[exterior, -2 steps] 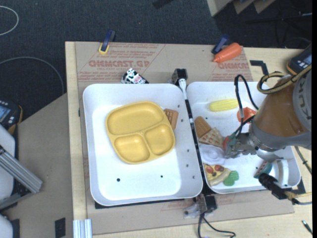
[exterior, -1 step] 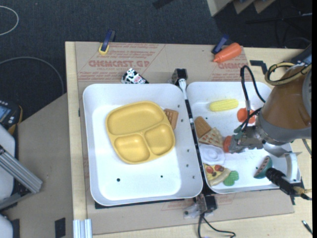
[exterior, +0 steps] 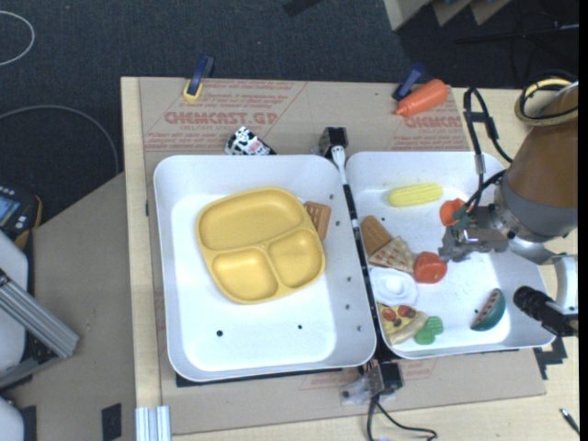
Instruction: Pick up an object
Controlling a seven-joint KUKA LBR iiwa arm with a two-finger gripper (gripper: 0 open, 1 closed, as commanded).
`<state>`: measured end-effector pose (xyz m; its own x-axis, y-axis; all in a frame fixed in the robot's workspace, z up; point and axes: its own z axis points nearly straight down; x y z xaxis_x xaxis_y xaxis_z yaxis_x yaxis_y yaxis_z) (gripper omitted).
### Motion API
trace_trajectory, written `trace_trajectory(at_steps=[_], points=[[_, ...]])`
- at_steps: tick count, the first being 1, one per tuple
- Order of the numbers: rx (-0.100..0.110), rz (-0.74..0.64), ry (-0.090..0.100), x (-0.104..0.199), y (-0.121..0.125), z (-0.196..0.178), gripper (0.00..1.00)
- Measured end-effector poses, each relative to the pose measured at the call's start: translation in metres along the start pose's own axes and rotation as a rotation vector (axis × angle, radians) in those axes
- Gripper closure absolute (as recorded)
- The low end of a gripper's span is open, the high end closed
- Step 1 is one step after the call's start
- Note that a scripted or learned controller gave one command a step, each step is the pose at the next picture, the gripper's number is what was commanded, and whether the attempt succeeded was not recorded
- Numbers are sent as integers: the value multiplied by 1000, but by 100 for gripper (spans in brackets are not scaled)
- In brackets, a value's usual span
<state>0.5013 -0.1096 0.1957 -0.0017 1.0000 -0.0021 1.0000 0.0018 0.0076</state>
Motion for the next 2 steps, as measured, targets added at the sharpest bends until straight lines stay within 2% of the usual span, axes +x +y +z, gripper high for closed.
trace_trajectory(at_steps=[1, 2], points=[[2, 0, 0, 0, 1, -31, 100], [5, -3, 2, 43, 9, -29, 100]])
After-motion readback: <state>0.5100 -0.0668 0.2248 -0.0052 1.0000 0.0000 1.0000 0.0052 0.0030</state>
